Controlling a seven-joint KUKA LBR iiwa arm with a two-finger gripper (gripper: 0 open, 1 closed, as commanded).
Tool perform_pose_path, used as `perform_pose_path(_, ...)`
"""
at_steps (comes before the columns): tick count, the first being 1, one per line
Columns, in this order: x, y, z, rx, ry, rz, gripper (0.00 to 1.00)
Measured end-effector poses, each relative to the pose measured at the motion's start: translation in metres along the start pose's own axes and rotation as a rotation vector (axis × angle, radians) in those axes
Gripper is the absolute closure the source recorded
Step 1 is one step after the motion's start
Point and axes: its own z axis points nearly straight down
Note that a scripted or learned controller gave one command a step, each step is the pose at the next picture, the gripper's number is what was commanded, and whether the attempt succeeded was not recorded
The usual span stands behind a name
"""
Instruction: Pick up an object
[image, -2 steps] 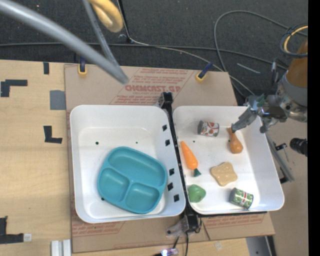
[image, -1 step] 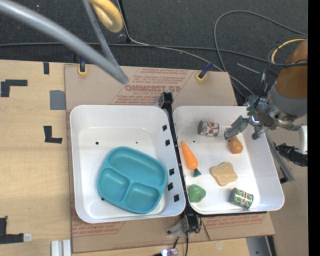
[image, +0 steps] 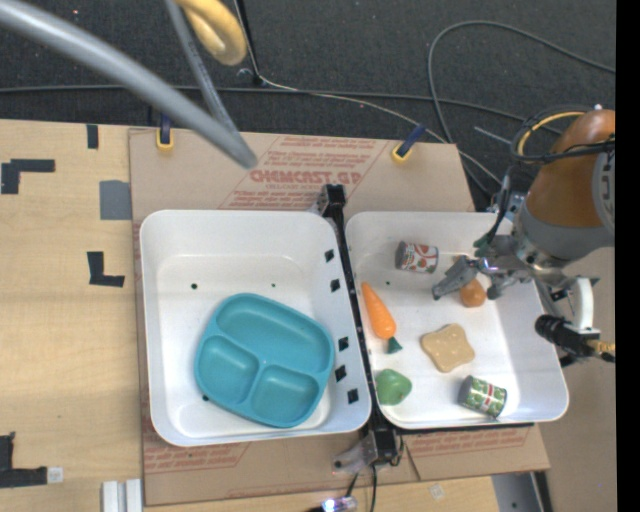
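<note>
A: Camera view first: where is the tool (image: 468, 282)?

B: Over the right bin (image: 520, 345), near its upper right part. The arm (image: 565, 200) comes in from the right, and two grey fingers (image: 450, 280) splay out to the left and the right.

A: How far open?

B: Spread fairly wide, as far as I can tell. A small orange-brown piece (image: 473, 294) sits right at the fingers, just below them. I cannot tell whether it is pinched or only lying under the tool, so I would not say it is held.

A: What else is in that bin?

B: A small can (image: 416, 257) with a red and white label lies just left of the tool, near the bin's upper edge. A carrot (image: 379, 313) lies along the left wall, tip toward the top. A tan slice of bread (image: 447, 347) is near the middle, below the tool. A green pepper (image: 392, 386) sits in the lower left corner, and a green can (image: 484, 396) lies on its side near the lower right.

A: Anything crowding the tool?

B: The labelled can is the nearest neighbour; the bread is near too, though apart from the fingers.

A: And the left bin (image: 170, 250)?

B: It holds a blue tray (image: 263, 359) with three compartments, set at a slant. Both bins rest on cardboard (image: 300, 165) on the worktop (image: 60, 300).
</note>
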Motion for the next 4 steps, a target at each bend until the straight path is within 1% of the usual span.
perform_pose_path(1,-0.002,-0.003,0.068,0.002,0.001,0.0,0.0)
perform_pose_path(2,-0.001,-0.001,0.058,0.002,0.002,-0.002,1.0)
perform_pose_path(3,-0.007,0.001,0.001,-0.011,-0.002,0.0,1.0)
perform_pose_path(4,-0.013,0.011,-0.047,-0.01,-0.002,-0.001,1.0)
